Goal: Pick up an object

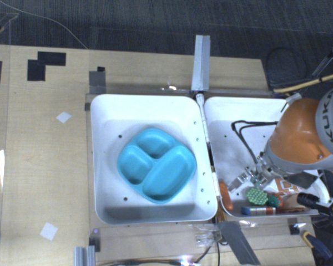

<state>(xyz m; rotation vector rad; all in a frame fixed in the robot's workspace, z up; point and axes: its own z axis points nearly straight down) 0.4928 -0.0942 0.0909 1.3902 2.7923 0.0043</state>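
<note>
The left bin is shallow white plastic with rounded corners. In it lies a light blue plate with three compartments, smooth and rounded in shape. The right bin is of the same white plastic. Small things are crowded in its near corner: a green round piece with a dotted texture, a long orange thing beside the wall, and a thin stick with red and blue parts. The claw, of bare metal, hangs just above these things, under the orange band of the arm. I cannot tell how wide it stands or whether it touches something. The surface is pale wood.
</note>
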